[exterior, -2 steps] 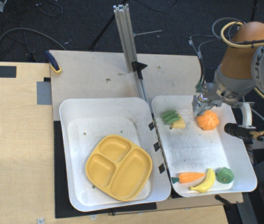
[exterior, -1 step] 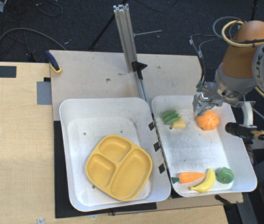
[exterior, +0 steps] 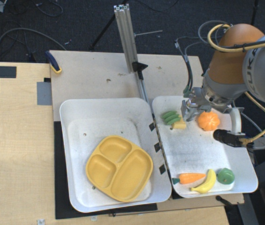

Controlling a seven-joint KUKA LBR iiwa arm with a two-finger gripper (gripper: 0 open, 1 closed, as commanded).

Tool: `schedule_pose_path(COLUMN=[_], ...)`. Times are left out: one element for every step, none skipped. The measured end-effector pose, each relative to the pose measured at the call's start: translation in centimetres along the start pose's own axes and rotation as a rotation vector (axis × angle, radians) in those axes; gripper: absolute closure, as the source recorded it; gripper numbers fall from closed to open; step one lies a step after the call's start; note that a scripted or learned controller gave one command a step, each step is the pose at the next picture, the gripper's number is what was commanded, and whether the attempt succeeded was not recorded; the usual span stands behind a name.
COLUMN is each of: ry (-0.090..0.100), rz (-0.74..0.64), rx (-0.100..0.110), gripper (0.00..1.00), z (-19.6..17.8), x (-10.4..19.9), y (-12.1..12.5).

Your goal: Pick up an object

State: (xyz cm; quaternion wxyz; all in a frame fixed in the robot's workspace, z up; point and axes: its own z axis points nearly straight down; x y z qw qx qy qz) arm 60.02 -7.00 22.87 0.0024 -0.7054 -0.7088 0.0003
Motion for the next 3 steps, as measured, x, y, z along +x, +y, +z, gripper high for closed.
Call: schedule_pose_path(ry=[-0.001,-0.001,-0.001], rz=[0.000,0.001,-0.001], rx=[0.000,0.003,0.001], gripper=[1.00,1.00,1.00], z=[-0.6,0.6,-0.4], x=[4.2,8.8,13.9], y=[-1.8,-4.0,-5.3])
